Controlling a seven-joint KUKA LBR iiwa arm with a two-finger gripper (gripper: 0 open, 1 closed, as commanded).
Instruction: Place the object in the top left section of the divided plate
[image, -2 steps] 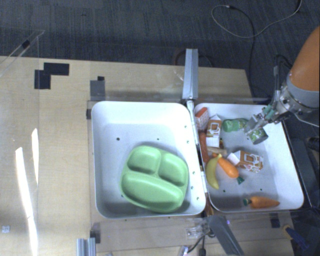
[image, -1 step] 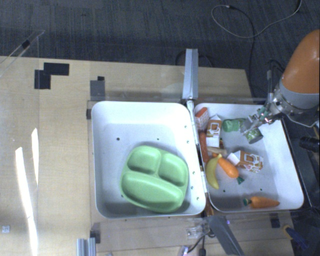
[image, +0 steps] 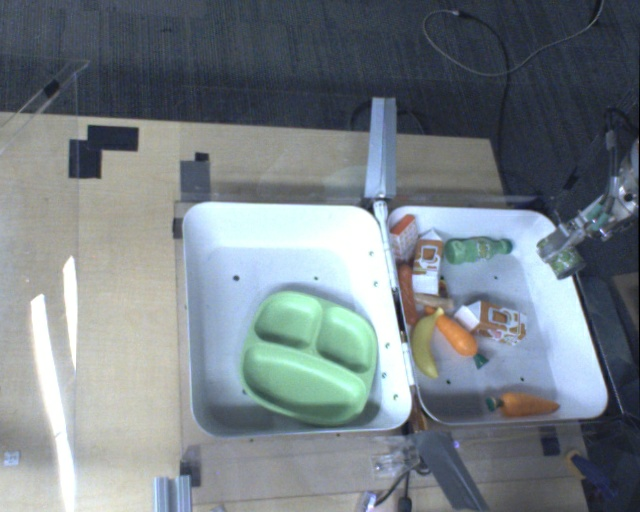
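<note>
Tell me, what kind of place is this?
Probably a robot testing lab: two white bins on a wooden bench, toy food like a banana beside a green divided plate, and a robot gripper.

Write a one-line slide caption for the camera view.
Green divided plate sits unfilled in left bin; toy food fills right bin; gripper hovers at its right rim.

The arm (image: 622, 195) is cut off at the right edge — its claw (image: 562, 252) is blurred (grip unreadable).
</note>
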